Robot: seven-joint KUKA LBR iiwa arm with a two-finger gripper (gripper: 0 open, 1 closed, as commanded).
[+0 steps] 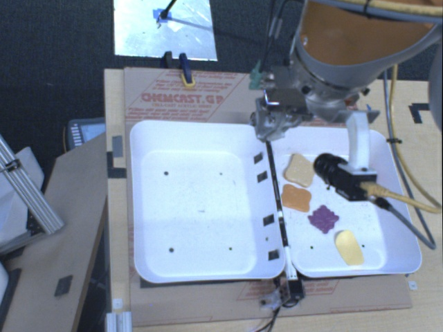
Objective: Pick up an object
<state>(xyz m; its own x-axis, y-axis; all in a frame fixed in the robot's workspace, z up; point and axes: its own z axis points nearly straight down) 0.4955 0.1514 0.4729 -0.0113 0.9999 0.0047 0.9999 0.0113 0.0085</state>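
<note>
Candidate objects: four small pieces lie in the right bin (pixel 398 251), in the right half of the frame. A tan slice (pixel 299 169) lies uppermost, close to the wall shared by the two bins. An orange piece (pixel 296 198) lies just below the tan slice and nearly touches it. A purple piece (pixel 322 218) with a lobed outline lies lower and to the right. A yellow oval piece (pixel 349 247) lies nearest the bottom edge of that bin.

All four look flat, light and probably soft, like toy food. They should deform slightly rather than break. The yellow oval piece stands well clear of the walls and its neighbours, so it seems the easiest target; a hold across its narrow width from above would suit it.

The left bin (pixel 201 206) occupies the centre left. Both bins rest on a printed cardboard sheet (pixel 187 95) on the table (pixel 83 220).

The tool (pixel 268 128) hangs above the top end of the shared wall, at upper centre. Nothing can be seen held in it. Whether it is open or closed cannot be told. The arm (pixel 360 26) enters from the upper right.
</note>
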